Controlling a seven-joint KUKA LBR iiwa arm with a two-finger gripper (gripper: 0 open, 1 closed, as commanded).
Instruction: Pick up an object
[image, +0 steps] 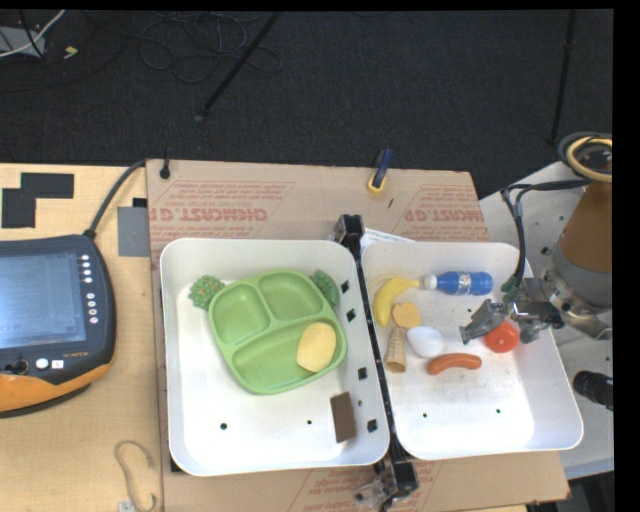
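My gripper (492, 322) hangs low over the right side of the right bin (520, 420), reaching in from the right. A small red ball-like object (504, 339) lies right at its tip, partly covered by it; whether it is gripped is unclear. To the left of it lie a red-orange sausage (454, 363), a white egg (425, 341), a tan cone (397, 352), a tan disc (405, 316), a yellow banana (389, 298) and a blue bottle (463, 283).
The left bin (185, 400) holds a green divided tray (262, 325) with a yellow lump (317, 346) in it, and a brown block (342, 416) near the front. A tablet (45, 310) sits off the bench at far left.
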